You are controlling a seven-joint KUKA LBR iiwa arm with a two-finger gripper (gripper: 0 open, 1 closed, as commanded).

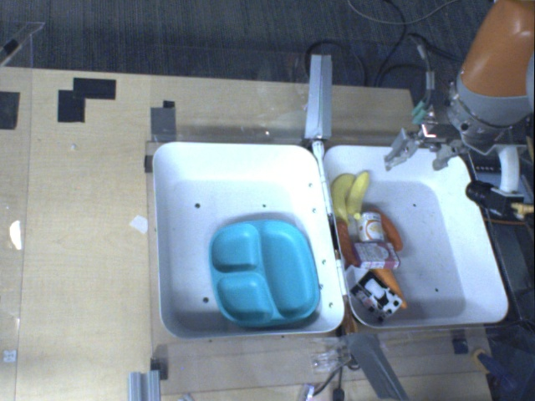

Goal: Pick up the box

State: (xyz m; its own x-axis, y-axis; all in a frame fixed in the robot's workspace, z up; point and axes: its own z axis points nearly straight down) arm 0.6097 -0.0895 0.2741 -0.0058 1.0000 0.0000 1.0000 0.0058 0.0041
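Approach stage, before any contact. My gripper (pixel 422 146) hangs over the far edge of the right bin (pixel 447 299), its two fingers spread apart with nothing between them, and the orange-banded wrist sits above the bin's far right corner. The box (pixel 375 254), a small pale carton with reddish print, lies against the bin's left wall, wedged among a banana (pixel 350 193) on its far side, an orange carrot-like piece (pixel 393 233) just beside it, and a black-and-white object (pixel 373 296) toward the near left corner. The left bin (pixel 180 249) carries a blue divided tray (pixel 264 271). I judge the next move to require travel toward the left wall, then a descent aligned so the fingers straddle the box without catching its neighbours.
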